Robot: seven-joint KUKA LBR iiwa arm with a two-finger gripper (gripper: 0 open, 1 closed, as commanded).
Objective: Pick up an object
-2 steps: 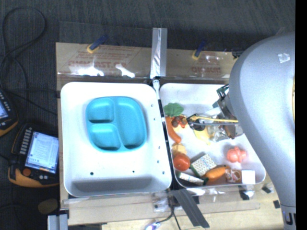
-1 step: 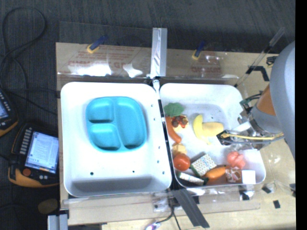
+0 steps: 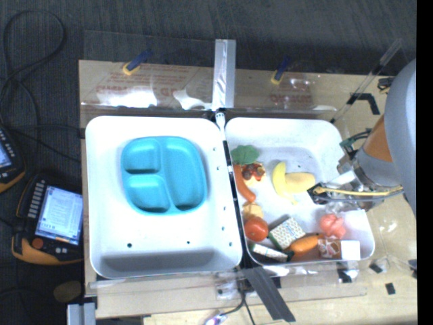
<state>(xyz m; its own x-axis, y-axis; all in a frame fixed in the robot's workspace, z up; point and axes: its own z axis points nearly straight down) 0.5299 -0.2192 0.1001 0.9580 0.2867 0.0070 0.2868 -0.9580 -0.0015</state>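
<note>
From above, the gripper (image 3: 318, 193) hangs low in the right bin (image 3: 325, 131), and I cannot tell how its jaws stand. Touching or just off its tip, on the side away from the arm, lies a yellow banana-like toy (image 3: 289, 180). It looks light, smooth plastic, likely slippery, so I'd pinch across its thick middle.

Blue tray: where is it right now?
The blue tray lies in the left bin, toward its upper middle, across the divider from the toy food piled in the right bin. The gripper is over the right bin, not near it.
</note>
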